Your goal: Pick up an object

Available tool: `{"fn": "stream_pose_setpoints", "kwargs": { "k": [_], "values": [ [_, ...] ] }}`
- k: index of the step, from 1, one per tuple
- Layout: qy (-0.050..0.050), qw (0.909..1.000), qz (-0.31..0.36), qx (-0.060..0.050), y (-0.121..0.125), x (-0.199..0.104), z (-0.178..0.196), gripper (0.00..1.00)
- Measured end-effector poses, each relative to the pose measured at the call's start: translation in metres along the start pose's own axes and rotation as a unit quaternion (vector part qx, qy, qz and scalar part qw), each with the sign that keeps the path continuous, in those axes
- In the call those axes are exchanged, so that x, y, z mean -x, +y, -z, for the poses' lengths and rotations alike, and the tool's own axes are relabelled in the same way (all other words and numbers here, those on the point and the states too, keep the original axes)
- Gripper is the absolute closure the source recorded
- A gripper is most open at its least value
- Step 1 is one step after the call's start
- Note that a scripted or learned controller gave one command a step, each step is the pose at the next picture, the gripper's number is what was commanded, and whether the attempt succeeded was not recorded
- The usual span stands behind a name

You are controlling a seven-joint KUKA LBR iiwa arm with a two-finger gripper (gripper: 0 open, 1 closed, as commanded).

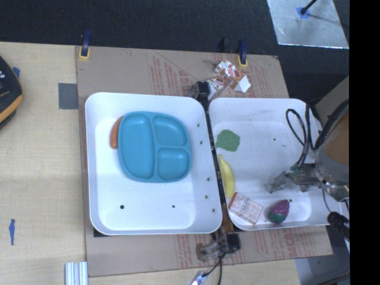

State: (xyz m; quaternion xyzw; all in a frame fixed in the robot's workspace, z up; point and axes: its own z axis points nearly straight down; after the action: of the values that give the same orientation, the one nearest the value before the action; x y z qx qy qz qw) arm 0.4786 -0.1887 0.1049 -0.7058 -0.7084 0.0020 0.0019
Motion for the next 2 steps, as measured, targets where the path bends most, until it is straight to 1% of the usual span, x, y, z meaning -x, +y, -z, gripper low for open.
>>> {"fn": "stream_pose_setpoints", "kwargs": {
  "k": [1,2],
  "values": [
    [0.0,1.0,0.0,0.003,0.098,0.02,0.039,0.0],
    [0.001,1.0,0.0,0.0,-0.004,0.009,0.004,0.0]
  ]
}}
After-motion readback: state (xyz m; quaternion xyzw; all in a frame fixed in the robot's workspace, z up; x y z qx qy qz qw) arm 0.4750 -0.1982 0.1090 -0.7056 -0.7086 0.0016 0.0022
